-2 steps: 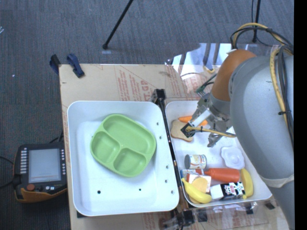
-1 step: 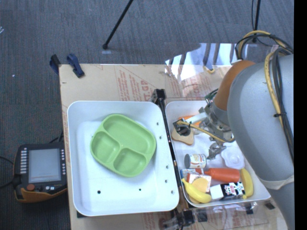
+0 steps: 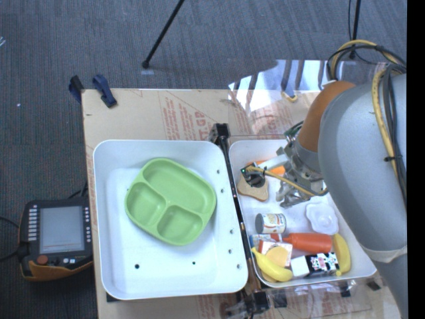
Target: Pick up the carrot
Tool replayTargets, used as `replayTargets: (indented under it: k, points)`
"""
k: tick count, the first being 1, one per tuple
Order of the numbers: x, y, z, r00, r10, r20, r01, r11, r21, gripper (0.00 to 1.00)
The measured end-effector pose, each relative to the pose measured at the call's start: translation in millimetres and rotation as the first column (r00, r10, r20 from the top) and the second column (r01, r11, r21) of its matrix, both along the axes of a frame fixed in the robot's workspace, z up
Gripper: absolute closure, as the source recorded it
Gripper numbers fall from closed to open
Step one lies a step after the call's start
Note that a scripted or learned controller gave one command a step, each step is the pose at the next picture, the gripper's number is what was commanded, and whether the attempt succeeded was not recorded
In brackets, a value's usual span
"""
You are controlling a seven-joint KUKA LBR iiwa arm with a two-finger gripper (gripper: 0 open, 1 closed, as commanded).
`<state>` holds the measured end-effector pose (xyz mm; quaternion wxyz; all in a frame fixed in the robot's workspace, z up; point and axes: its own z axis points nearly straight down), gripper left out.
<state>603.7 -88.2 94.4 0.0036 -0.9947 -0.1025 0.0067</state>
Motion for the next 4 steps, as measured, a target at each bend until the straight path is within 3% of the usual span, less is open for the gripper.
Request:
replayTargets:
  k: [1,2,3,4]
  points:
    - [-87,-11,-9,0.997,0.083,0.005,-0.083,0.997,-0.001,1.0]
    - [-85,-10,-8,0.996,0.085,0.01,-0.085,0.996,0.0,0.0]
    - [-29,4,-9,1.0,0.013,0.008,-0.013,1.0,-0.002,0.0]
    - [2,5,-8,1.0,-0.007,0.009,0.007,1.0,-0.002,0.0]
